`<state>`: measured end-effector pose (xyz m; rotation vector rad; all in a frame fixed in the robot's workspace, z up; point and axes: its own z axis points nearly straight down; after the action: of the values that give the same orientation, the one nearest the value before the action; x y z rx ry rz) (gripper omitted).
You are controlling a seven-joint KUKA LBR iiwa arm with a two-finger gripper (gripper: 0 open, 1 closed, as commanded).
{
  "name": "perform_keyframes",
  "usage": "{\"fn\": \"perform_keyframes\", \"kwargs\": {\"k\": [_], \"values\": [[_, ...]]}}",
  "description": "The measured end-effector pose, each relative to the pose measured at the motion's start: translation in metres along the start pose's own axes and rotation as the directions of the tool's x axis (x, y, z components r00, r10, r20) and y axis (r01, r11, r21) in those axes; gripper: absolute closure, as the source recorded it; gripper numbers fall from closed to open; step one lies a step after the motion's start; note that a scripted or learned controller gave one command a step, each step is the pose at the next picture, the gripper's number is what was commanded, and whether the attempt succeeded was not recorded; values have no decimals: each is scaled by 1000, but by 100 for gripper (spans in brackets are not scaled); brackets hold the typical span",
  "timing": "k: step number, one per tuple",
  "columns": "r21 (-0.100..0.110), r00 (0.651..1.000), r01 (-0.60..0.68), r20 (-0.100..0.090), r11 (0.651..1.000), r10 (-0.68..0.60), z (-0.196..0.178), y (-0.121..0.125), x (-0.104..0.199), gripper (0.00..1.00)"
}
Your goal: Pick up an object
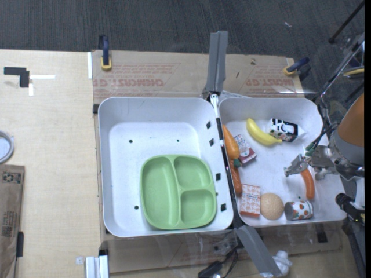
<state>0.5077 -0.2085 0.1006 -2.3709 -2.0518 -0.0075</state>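
In the right bin [313,112], near its right wall, the tool [297,168] hangs low over the smooth white floor, its metal fingers [291,169] spread a little apart with nothing between them. Just beside it to the right lies a sausage [308,184], a short orange-red cylinder with rounded ends, its long axis running roughly from the far side toward the near side of the bin. Near its lower end a small printed can [298,210] lies on its side, next to a round tan bun [271,206] and a flat patterned carton [250,200]. A curved yellow banana [261,133] lies toward the far wall, beside a black-and-white toy [283,130]. Two tapered carrots [231,145] lie along the left wall. The left bin [116,155] holds a glossy green plate [178,191] with three compartments and rounded corners. Both bins rest on a pale wooden desk [46,132].
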Motion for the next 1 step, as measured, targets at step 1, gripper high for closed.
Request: {"fn": "perform_keyframes", "kwargs": {"k": [1], "values": [[4, 1000, -1, 2, 1000, 1, 10, -31, 0, 0]]}}
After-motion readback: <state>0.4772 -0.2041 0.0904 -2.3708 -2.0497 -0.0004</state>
